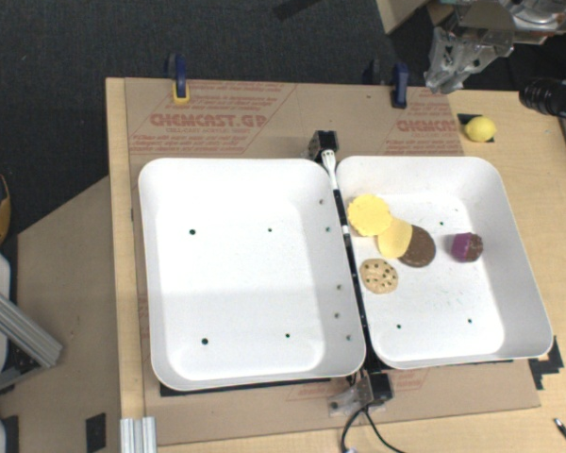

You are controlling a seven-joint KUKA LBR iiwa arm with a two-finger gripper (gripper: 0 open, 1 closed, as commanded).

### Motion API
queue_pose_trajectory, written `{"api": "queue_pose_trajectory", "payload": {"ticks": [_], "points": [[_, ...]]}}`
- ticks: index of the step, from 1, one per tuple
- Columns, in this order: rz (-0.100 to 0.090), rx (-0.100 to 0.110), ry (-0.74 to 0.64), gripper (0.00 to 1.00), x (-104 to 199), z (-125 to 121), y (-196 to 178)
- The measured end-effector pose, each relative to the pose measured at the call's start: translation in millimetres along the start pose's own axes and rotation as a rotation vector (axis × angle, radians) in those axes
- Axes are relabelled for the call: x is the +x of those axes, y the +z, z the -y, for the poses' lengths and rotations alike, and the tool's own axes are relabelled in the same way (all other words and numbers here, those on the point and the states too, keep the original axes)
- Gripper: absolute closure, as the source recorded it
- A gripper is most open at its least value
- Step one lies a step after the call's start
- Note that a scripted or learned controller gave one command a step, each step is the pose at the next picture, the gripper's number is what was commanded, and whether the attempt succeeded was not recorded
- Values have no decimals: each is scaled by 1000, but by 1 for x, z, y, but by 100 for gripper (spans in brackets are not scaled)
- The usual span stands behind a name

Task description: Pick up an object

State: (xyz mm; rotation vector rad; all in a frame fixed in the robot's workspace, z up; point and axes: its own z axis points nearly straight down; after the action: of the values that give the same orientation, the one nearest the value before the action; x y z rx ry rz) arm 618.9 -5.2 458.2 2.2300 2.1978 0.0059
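Surface: brown board [264, 111] printed with red lettering, laid on a pale wooden bench [66, 253]; dark carpet-like floor behind it. Two blue clamps, one with a yellow tip [178, 75] at the left of the far edge, one [399, 83] at the right. Pieces of metal framing sit at the lower left corner.

Bins, count two, white, shallow, side by side and touching along a central seam held by black clips.
- Left bin [170, 206]: small dark dots on its floor, nothing else.
- Right bin [491, 328]: five items, clustered toward its left and middle.

Contents of right bin, left to right:
1. Yellow disc [369, 214], flat, nearest the seam.
2. Chocolate-chip cookie [378, 276], just in front of the discs, apart from them.
3. Second yellow disc [393, 239], overlapping the first.
4. Brown disc [420, 248], partly under the second yellow disc.
5. Purple piece [466, 246], small, standing alone to the right.

Outside the bins: one yellow ball-like object [479, 128] on the bench beyond the right bin's far corner.

Gripper [450, 64]: count one, at the upper right, above the board's far edge and well clear of all the items; nothing between its fingers; their spread I cannot tell.
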Motion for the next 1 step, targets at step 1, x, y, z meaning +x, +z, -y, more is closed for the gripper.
{"api": "queue_pose_trajectory", "payload": {"ticks": [1], "points": [[-7,21,-26,100,128,14,97]]}}
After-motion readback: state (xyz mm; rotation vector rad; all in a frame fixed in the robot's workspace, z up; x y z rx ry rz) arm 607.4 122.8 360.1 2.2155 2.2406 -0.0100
